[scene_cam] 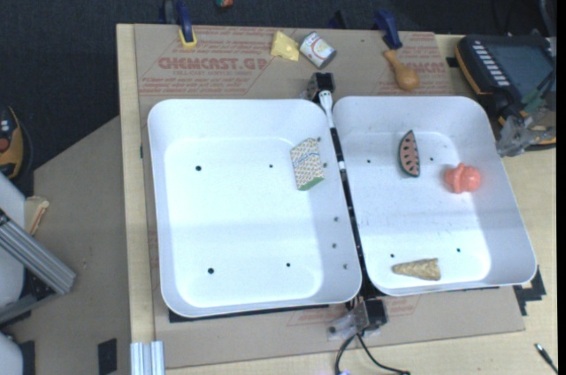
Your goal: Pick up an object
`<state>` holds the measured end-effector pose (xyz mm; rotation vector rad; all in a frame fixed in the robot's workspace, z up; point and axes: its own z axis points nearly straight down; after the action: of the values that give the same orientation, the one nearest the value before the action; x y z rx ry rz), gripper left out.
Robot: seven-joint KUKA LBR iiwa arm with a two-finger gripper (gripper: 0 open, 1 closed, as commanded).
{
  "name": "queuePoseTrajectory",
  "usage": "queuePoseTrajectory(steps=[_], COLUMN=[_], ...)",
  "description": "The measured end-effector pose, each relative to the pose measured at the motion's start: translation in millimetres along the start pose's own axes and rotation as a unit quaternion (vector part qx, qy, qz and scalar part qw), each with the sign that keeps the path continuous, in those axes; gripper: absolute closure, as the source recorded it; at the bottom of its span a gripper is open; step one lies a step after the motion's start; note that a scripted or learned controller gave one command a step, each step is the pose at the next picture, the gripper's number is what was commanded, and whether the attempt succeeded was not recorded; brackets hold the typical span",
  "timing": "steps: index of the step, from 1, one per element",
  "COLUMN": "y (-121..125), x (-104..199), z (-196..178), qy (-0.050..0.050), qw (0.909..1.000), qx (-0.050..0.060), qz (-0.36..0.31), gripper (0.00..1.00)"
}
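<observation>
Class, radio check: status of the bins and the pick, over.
Left bin: one box. Right bin: melon slice, pink ball, cone. Nothing picked yet. Clear access.

place: robotics lab | signs: clamped bench, two white bins, teach pendant, cabling

The arm's pose and the tool's state cannot be told.
</observation>
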<state>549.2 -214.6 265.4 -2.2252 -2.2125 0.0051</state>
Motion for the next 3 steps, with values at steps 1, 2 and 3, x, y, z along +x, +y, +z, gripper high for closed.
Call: queuePoseTrajectory(steps=[1,2,3], y=[-73.6,-37.0,4.6], x=[-4.5,52.2,136.3], z=[98.3,53.8,-20.8], qy=[0.002,-0.001,0.000], qw=[1.0000,1.0000,0.9999], qx=[0.003,-0.005,-0.008], qz=[-0.001,-0.006,-0.008], gripper=[1.00,1.00,1.00])
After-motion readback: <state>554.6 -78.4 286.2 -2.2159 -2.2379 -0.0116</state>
